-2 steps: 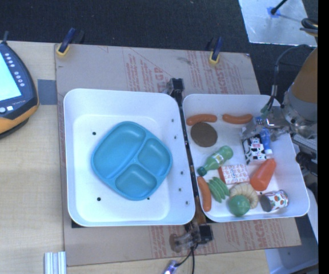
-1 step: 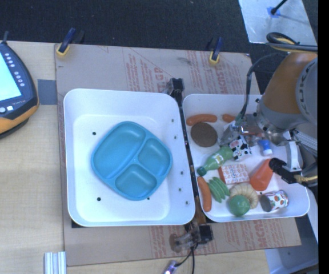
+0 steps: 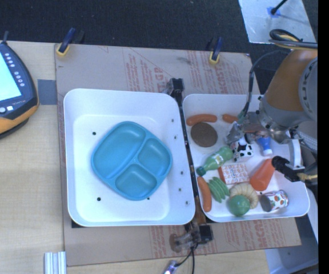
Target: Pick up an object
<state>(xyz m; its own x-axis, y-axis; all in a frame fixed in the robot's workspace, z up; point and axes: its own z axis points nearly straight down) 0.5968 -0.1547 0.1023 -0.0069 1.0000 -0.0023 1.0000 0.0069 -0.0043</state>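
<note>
Bench being lit brightly and evenly from above.

Mild glare is being thrown off the white bins (image 3: 73,153), soft shadows are being cast beneath the blue tray (image 3: 131,160), and fine detail is being lost to softness (especially among the small toys).

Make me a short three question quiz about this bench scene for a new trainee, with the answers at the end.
1. True or false: the blue divided plate lies in the left bin.
2. Which item lies nearest the gripper? A) the black-and-white cow toy B) the green ball C) the orange carrot
3. Fill in: the brown round patty lies just below the ____ at the top of the right bin.

Key:
1. True.
2. A: the cow toy sits just under the gripper, while the ball and carrot lie near the bin's lower edge.
3. Sausage.
</note>
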